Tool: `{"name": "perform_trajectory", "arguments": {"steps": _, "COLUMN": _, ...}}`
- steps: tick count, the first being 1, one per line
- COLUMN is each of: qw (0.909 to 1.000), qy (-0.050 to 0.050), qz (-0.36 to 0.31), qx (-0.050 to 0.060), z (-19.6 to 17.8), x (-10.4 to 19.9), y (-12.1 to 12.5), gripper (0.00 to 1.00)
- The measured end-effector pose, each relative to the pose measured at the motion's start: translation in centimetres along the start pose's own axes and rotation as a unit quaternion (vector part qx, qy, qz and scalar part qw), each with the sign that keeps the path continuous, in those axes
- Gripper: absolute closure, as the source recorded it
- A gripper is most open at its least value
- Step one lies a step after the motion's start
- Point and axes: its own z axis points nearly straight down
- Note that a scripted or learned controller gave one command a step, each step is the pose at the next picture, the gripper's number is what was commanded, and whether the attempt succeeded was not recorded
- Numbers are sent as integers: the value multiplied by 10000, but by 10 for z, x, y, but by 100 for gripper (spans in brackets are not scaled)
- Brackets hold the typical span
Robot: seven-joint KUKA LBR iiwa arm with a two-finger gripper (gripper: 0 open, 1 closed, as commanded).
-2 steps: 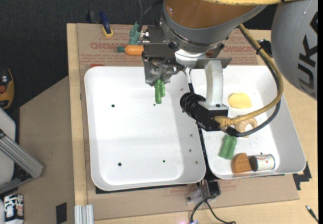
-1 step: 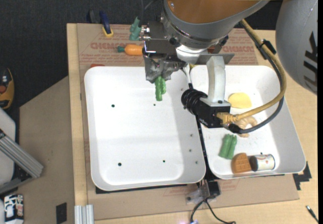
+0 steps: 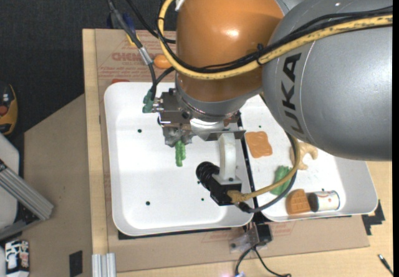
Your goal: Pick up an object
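The grey arm's two-finger gripper [image 3: 179, 138] hung over the left white bin [image 3: 128, 163], largely hidden beneath the orange wrist band [image 3: 224, 32]. A small green plastic piece [image 3: 180, 154] showed at its tip, apparently between the fingers; how wide they stood could not be made out. In the right bin [image 3: 358, 198] lay an orange square block [image 3: 258, 144].

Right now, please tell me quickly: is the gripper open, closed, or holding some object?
Gripper: cannot be told; the arm's wrist covers it from above. A green object pokes out just below it in the left bin.
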Motion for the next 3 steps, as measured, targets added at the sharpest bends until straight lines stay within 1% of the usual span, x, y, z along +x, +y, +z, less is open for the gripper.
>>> {"name": "perform_trajectory", "arguments": {"steps": 1, "qw": 9998, "qy": 86, "qz": -11, "qx": -175, "z": -174, "x": -1, "y": 0, "gripper": 100}}
{"name": "perform_trajectory", "arguments": {"steps": 2, "qw": 10000, "qy": 37, "qz": -10, "qx": -75, "z": -164, "x": -1, "y": 0, "gripper": 0}}
{"name": "perform_trajectory", "arguments": {"steps": 3, "qw": 9999, "qy": 47, "qz": -16, "qx": -93, "z": -175, "x": 0, "y": 0, "gripper": 100}}
